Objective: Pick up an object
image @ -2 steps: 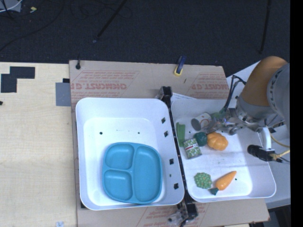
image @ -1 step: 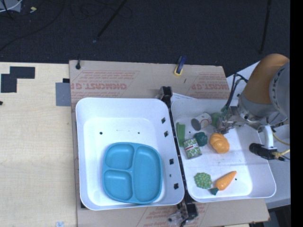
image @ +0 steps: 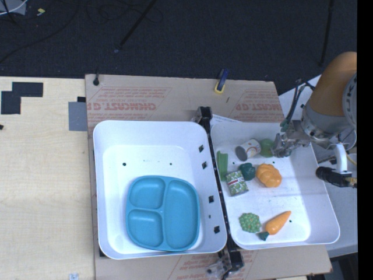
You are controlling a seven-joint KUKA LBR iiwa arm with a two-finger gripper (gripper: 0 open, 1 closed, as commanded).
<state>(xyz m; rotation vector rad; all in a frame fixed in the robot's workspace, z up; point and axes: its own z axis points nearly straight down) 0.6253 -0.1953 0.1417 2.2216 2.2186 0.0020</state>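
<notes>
Approach step: gripper [image: 284, 146], finger state indiscernible, hovers beside the small green object [image: 266, 148] in right bin [image: 317, 209]; next, descend and close.

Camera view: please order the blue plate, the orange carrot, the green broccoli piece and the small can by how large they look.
1. blue plate, by far the largest.
2. orange carrot.
3. and 4. green broccoli piece and small can: these look alike in size, so I leave them unranked.

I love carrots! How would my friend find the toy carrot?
Look in the right bin, the one full of toy food. Near its front edge lies the carrot, beside a bumpy green broccoli. It's the only long, pointed orange thing.
</notes>
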